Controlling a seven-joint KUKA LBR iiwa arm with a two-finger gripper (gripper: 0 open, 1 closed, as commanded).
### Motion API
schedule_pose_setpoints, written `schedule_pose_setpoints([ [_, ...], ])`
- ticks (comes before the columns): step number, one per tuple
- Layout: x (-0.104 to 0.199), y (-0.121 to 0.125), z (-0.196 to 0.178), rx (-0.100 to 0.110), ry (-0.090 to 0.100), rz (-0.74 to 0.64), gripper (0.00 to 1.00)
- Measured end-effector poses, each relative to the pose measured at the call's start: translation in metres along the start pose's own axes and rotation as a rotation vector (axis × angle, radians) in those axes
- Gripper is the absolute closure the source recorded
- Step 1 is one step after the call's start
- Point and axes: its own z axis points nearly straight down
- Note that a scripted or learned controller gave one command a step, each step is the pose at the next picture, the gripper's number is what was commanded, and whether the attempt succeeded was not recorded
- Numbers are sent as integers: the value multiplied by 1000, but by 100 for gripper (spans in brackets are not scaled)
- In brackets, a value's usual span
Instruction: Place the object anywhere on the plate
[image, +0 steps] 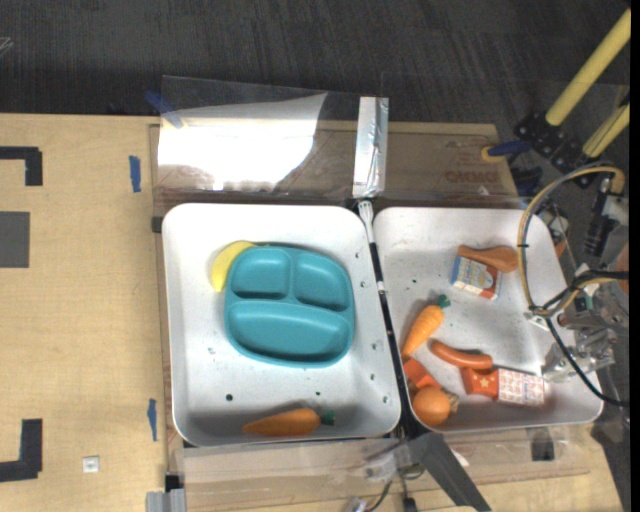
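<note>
- Nearest the camera, a toy carrot (283, 422) is seen lying on its side along the front wall of the left bin (185, 330), just apart from the plate.
- At the front of the right bin (400, 235), a round orange toy (432, 404) is seen, with a red and white box (505, 385) lying just to its right.
- A red sausage (460, 354) is laid just behind the box.
- The gripper (575, 350) is seen at the right bin's right edge, among looping cables; whether it is open or closed cannot be told, and nothing can be made out in it.
- A second carrot (423, 330) is tilted near the wall between the bins.
- The teal divided plate (290, 305) is set in the middle of the left bin.
- A yellow toy (228, 258) is tucked against the plate's far left corner.
- A small carton (475, 275) and a brown toy (495, 258) touching it are seen at the back of the right bin.
- Which toy is the task's object cannot be told.
</note>
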Motion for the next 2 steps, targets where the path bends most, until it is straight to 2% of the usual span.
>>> schedule_pose_setpoints([
  [1,1,-2,-44,3,1,136,100],
  [2,-1,-4,-54,9,-2,136,100],
])
